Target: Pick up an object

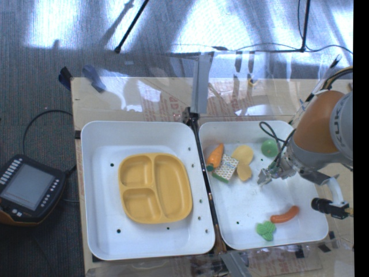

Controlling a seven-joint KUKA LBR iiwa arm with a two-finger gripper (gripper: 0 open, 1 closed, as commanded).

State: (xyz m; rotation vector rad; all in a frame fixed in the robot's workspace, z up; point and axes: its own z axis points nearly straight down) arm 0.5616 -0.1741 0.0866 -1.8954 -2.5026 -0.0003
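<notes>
Over the right-hand shallow white bin (300,227), the grey arm's two-finger gripper (266,176) hangs above bare floor near the bin's middle; whether it is parted or closed cannot be told at this size. Nothing visibly sits in it. Closest to the gripper is a pale yellow plastic food piece (244,163), just beside it toward the bin's left wall. A small green ball (268,148) lies farther from the camera than the gripper, and an orange-red toy sausage (285,214) lies nearer the front wall, its long axis slanting across the bin.
</notes>
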